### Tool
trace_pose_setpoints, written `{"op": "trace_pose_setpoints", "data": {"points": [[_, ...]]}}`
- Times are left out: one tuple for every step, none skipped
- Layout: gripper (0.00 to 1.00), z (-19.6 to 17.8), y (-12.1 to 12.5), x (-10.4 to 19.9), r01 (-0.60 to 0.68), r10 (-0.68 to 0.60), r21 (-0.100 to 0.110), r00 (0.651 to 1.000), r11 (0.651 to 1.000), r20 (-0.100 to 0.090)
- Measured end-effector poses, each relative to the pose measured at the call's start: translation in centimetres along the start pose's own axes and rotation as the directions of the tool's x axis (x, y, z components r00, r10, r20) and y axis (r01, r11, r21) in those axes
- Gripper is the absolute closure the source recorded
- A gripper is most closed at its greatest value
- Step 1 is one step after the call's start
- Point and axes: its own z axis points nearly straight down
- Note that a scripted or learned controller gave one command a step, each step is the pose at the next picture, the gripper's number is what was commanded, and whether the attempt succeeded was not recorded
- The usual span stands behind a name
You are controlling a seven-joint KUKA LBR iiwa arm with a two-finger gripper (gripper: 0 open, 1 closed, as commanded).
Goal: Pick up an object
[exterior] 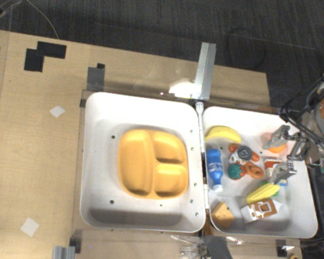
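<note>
White plastic forms both bins; the left bin [96, 148] holds a yellow divided tray [151, 162]. In the right bin [303, 213] we see a banana [223, 133], a blue bottle [213, 169], a teal ball [235, 171], an orange ring [254, 171], a corn cob [263, 193], a small carton [261, 210] and a tan wedge [222, 214]. Over that bin's right side we see the gripper [283, 155], its fingers spread apart with nothing between them, just above the corn cob.
</note>
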Motion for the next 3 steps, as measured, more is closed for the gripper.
{"op": "trace_pose_setpoints", "data": {"points": [[0.0,8.3,3.0,-10.8,-0.367,0.367,-0.001,0.93,0.93,-0.006],[0.0,13.4,5.2,-9.7,-0.312,0.312,0.0,0.95,0.95,0.006],[0.0,15.0,3.8,-11.4,-0.59,0.59,0.008,0.807,0.807,-0.008]]}}
